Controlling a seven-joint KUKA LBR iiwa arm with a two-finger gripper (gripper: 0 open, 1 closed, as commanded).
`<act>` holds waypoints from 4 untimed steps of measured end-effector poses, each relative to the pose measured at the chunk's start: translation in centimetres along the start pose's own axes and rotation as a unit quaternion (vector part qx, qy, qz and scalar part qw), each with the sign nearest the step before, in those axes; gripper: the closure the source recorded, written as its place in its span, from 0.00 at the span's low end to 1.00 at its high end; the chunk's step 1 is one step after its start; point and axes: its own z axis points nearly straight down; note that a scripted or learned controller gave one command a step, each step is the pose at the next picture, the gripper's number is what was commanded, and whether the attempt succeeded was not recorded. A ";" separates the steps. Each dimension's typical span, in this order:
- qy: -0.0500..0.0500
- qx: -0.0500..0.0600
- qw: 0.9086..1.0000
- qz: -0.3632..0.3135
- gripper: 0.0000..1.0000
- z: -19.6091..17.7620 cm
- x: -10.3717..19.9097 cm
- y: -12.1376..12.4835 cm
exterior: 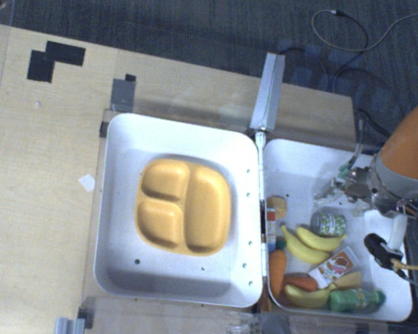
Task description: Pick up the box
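Box: a small white carton with red-orange print point(333, 266) lay flat and tilted in the right bin's point(303, 165) lower half, free of the arm.
Box neighbours: two yellow bananas point(309, 243) lay just above and left of it; another banana point(313, 296) and a reddish item point(300, 280) lay just below it; a green bottle-like object point(352, 300) lay at its lower right.
Other contents: a round green and white can point(331, 222) sat above the bananas; an orange carrot-like piece point(276, 268) and a small bottle point(275, 209) lay along the bin's left wall.
Jaws: the gripper point(344, 183) hung over the upper part of the right bin, well above the box and near the can; whether the jaws were apart or together could not be told, and nothing was seen between them.
Arm: the grey arm with its orange band point(412, 138) entered from the right.
Left bin: the white bin point(120, 188) held a yellow three-compartment tray point(185, 205) near its middle.
Bench: the wooden bench point(26, 189) carried both bins side by side.
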 end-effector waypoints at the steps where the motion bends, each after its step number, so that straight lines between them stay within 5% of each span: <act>1: -0.001 0.006 1.000 0.028 0.00 1.6 2.2 6.3; 2: 0.000 0.005 0.998 0.058 0.00 1.3 3.0 -0.7; 3: -0.001 0.006 0.993 0.118 0.00 1.6 6.7 4.9; 4: -0.001 0.005 0.985 0.173 0.00 1.3 7.5 0.4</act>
